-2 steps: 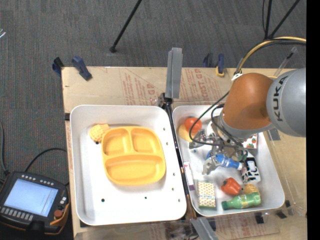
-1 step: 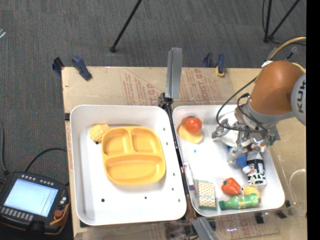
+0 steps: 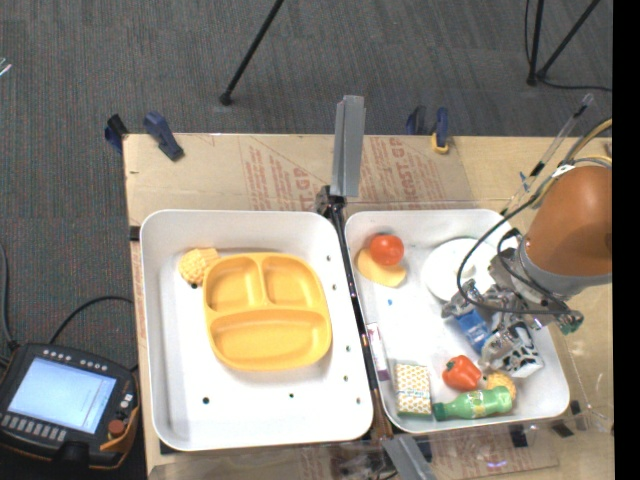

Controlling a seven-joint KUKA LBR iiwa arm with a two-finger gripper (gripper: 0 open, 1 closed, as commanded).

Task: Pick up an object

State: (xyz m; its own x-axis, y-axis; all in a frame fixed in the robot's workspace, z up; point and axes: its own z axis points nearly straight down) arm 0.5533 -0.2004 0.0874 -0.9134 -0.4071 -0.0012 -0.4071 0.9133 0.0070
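From my screen the pick looks unfinished: the gripper (image 3: pixel 505 320) hangs low in the right white bin (image 3: pixel 420 218) over a blue packet (image 3: pixel 470 326), nothing visibly lifted, and I cannot tell how it is set.

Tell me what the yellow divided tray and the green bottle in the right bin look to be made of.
The yellow divided tray looks like moulded plastic, semi-gloss: uniform colour, rounded compartment walls, soft highlights. The green bottle also looks plastic, glossy, with a bright sheen along its side; it may be a toy, which can't be settled from here.
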